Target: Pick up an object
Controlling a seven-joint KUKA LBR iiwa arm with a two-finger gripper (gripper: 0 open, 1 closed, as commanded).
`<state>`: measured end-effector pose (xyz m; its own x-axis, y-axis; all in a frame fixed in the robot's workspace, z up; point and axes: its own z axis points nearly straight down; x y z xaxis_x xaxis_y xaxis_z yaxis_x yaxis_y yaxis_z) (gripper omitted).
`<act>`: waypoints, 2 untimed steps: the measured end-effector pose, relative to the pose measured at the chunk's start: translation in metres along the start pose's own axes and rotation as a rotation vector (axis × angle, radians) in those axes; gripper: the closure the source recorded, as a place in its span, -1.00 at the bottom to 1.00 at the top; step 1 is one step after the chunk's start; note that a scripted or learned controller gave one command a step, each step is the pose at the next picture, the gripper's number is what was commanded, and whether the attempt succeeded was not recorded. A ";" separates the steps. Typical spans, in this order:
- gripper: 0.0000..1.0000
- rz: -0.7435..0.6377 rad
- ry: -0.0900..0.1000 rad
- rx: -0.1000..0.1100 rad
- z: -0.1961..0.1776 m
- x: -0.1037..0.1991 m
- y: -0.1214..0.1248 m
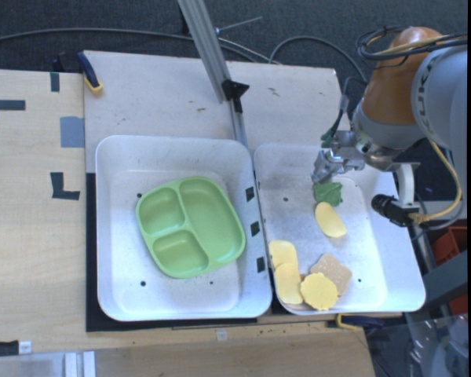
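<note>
My gripper (327, 173) hangs over the upper part of the right bin (392, 277), its tip just above a small green object (327, 192). That green piece lies on the bin floor directly under the tip. Below it rests a pale yellow oval piece (330, 220). Near the bin's front edge lie two yellow pieces (284, 265), a tan cracker-like square (333, 272) and a yellow round piece (319, 291).
The left bin (110, 234) holds a light green divided plate (190, 226). A grey metal pole (212, 49) slants across the bench behind the bins. Black cables (298, 45) run along the back. The arm's orange band (396, 77) sits at the right.
</note>
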<state>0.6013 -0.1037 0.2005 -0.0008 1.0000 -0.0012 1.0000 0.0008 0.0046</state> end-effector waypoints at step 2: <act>1.00 -0.005 0.002 0.007 -0.046 0.045 0.004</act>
<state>0.6054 -0.0587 0.2462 -0.0057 1.0000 0.0005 1.0000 0.0057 -0.0024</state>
